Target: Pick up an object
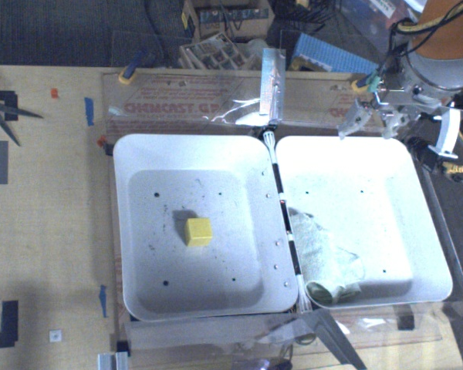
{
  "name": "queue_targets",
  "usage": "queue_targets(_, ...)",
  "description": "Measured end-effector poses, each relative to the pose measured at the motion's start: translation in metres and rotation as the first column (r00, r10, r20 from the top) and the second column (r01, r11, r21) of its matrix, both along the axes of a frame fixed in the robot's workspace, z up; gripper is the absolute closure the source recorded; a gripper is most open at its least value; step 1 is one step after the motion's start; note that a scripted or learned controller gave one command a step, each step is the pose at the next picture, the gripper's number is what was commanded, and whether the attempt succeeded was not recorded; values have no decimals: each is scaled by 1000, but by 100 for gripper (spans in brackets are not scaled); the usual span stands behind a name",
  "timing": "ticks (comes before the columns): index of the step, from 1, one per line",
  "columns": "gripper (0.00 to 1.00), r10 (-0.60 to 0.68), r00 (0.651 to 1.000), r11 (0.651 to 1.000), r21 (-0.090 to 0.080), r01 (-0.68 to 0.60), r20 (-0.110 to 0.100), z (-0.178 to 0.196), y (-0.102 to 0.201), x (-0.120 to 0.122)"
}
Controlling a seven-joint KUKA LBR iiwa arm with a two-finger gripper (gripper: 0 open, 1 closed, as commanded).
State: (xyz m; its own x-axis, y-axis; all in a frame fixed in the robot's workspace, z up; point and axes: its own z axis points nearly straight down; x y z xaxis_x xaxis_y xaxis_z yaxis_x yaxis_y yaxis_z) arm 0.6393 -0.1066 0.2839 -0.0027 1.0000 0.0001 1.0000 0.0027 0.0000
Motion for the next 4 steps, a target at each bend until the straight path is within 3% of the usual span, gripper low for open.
queue_targets(1, 100, 1, 1000, 1000, -1, -1, 5, 11, 0, 1)
queue_targets(2, 100, 422, 907, 907, -5, -422, 6, 27, -18, 15)
queue_targets(3, 100, 632, 775, 775, -2, -632, 2, 23, 21, -1)
queue_targets(4, 100, 568, 823, 823, -4, -568, 4, 124, 94, -4)
